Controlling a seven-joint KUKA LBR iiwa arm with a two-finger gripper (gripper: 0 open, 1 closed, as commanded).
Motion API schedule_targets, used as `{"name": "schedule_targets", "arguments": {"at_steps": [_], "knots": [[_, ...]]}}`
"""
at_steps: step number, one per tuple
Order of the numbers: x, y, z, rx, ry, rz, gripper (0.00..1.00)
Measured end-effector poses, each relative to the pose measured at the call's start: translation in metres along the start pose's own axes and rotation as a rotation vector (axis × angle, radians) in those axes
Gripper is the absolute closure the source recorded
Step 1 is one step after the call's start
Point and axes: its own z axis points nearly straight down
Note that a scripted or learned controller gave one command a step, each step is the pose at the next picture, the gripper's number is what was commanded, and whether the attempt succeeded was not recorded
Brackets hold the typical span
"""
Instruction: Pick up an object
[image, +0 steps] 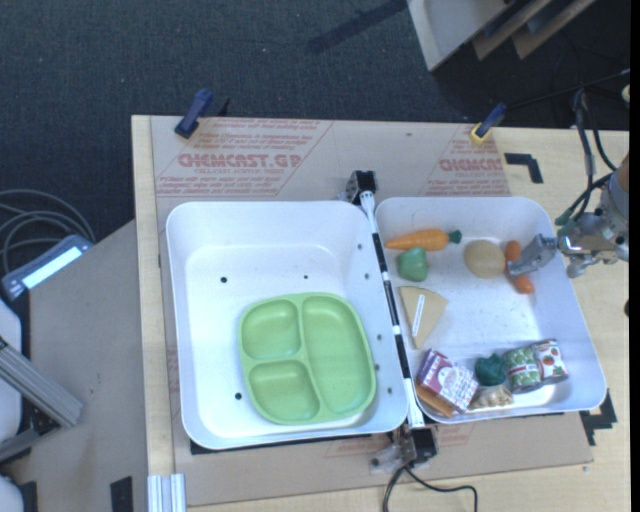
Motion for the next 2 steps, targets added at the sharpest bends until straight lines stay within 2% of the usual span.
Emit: {"name": "schedule_targets", "arguments": {"at_steps": [1, 2], "knots": [[0.041, 0.087, 0.123, -0.012, -0.001, -0.003, 0.00], [0.039, 0.088, 0.111, -0.017, -0.008, -0.003, 1.00]]}}
